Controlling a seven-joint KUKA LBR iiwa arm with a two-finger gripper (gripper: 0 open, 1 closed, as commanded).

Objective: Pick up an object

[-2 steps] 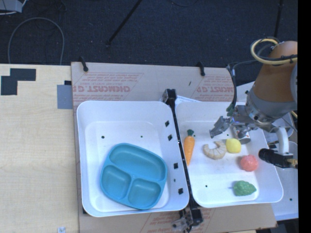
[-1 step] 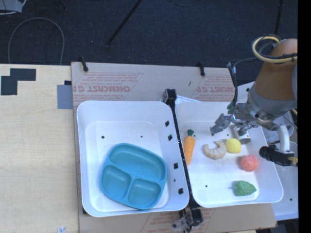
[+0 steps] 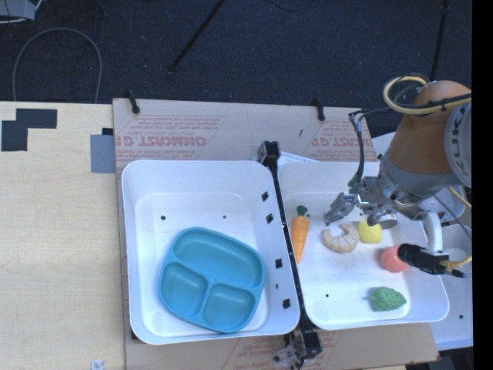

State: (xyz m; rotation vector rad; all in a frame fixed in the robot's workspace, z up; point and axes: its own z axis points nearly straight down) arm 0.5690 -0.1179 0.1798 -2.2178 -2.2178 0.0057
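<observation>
- The desk [image 3: 54, 230] bears two white bins side by side: the left bin [image 3: 150, 187] and the right bin [image 3: 323, 183].
- A blue divided tray [image 3: 212, 278] lies in the left bin.
- The grey arm [image 3: 424, 141] reaches over the right bin's far right part.
- The hand [image 3: 360, 209] hangs low above the right bin; whether it is spread or pressed together I cannot tell.
- A pale shrimp-like toy [image 3: 340, 239] lies just below the hand.
- A carrot [image 3: 299, 233] lies left of the hand, by the divider.
- A green leafy toy [image 3: 387, 299] lies well apart, near the front.
- A yellow toy [image 3: 370, 232] sits just beside the hand; possibly touching.
- A red toy [image 3: 391, 259] lies right of the shrimp.
</observation>
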